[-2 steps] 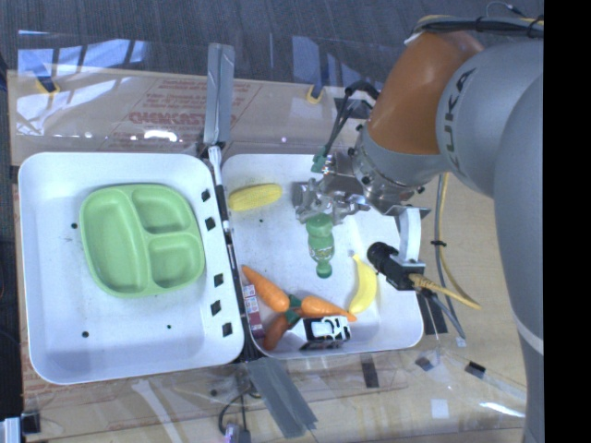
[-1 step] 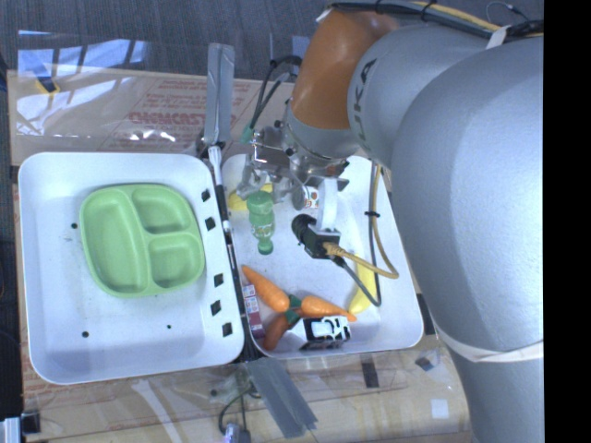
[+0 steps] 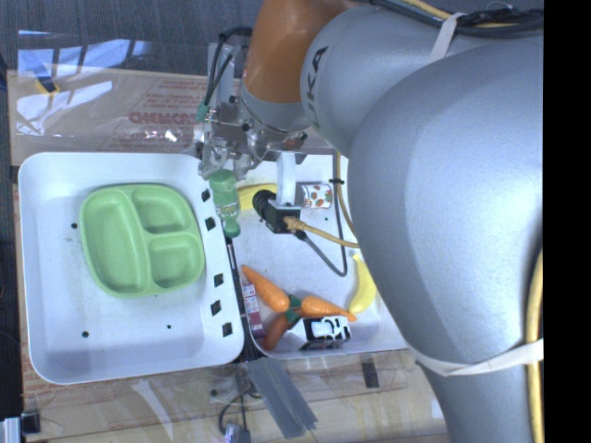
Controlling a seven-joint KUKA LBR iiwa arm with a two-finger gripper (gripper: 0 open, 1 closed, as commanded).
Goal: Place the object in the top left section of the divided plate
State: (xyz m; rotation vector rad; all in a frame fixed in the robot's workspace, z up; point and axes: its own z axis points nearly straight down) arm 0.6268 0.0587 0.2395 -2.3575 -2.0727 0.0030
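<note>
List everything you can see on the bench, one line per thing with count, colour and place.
bins: two, white, side by side on the bench.
divided plate: one, light green, in the left bin.
bottle: one, pale green, hanging under the gripper above the wall between the bins.
carrots: two, orange, in the right bin near its front.
banana: one, yellow, right bin, partly behind the arm.
small box: one, white with spots, at the back of the right bin.
black-and-white item: one, front of the right bin.
arm: one, grey with orange band, from the right.
gripper: one, metallic, above the bottle.
</note>
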